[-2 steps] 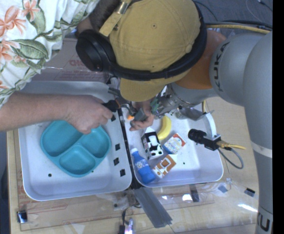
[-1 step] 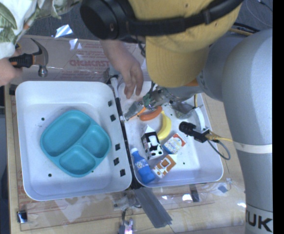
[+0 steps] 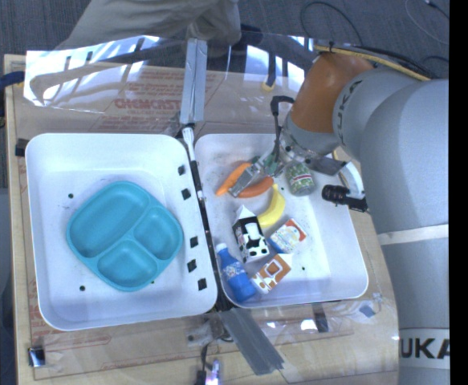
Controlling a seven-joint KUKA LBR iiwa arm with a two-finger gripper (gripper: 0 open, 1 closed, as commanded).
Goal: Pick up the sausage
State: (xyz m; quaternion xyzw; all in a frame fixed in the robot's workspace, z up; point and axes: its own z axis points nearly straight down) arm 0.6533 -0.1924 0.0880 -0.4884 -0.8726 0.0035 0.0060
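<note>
The sausage (image 3: pixel 255 189) is a curved orange-red piece lying in the right bin (image 3: pixel 342 275), just above the banana (image 3: pixel 274 207). An orange carrot-like piece (image 3: pixel 232 178) lies slanted right beside it on its upper left. My gripper (image 3: pixel 258 171) is low in the bin, directly over the spot where these two orange pieces meet, and hides part of both. The view does not show whether anything is held.
A green-labelled can (image 3: pixel 301 180) lies just right of the gripper. A black-and-white carton (image 3: pixel 250 240), a blue bottle (image 3: pixel 234 273) and two small boxes (image 3: pixel 289 236) fill the bin's near half. The left bin (image 3: pixel 53 167) holds a blue divided plate (image 3: pixel 124 234).
</note>
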